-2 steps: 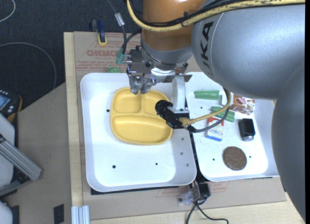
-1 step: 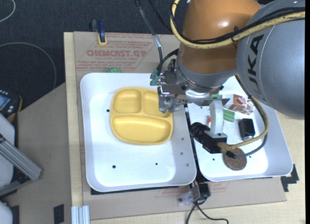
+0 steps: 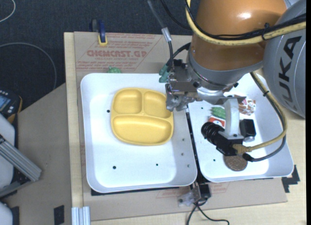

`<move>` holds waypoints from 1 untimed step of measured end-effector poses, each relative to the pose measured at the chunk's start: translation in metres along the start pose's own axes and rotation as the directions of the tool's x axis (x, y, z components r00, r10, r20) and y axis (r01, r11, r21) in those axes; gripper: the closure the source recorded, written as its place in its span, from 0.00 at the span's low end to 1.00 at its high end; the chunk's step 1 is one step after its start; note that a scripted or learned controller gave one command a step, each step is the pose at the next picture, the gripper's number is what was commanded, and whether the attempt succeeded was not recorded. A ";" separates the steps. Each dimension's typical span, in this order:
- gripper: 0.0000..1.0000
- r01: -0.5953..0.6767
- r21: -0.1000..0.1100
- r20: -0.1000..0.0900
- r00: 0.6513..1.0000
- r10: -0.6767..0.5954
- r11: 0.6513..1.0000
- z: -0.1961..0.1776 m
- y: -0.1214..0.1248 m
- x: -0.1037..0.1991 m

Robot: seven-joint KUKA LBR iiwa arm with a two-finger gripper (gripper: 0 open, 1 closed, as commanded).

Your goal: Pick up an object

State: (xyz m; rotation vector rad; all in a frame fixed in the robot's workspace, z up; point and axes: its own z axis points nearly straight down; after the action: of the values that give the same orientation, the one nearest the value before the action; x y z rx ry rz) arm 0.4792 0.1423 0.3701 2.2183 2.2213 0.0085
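Note:
A yellow divided plate [image 3: 138, 117] lies in the left bin [image 3: 97, 146], toward its upper middle. My gripper [image 3: 175, 101] hangs low over the plate's upper right rim, close to the wall between the two bins. Nothing shows in its grasp. In the right bin [image 3: 272, 165] a brown round disc [image 3: 236, 163] rests near the front. A colourful printed packet [image 3: 248, 105] lies further back, and a small red and green item [image 3: 218, 113] peeks out beside the wrist. The big orange and grey arm hides the back of the right bin.
The bins sit on a brown cardboard sheet [image 3: 121, 49] with red lettering. A blue and yellow clamp [image 3: 101, 32] holds its far edge. A small green object [image 3: 114, 70] lies just behind the left bin. Cables run along the front edge.

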 end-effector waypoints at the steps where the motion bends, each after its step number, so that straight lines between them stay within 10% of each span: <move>1: 1.00 -0.004 0.003 0.002 1.000 0.004 1.000 -0.002 0.000 -0.026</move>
State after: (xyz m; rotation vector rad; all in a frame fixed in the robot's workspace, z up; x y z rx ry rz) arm 0.4797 0.1158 0.3722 2.2234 2.2172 0.0022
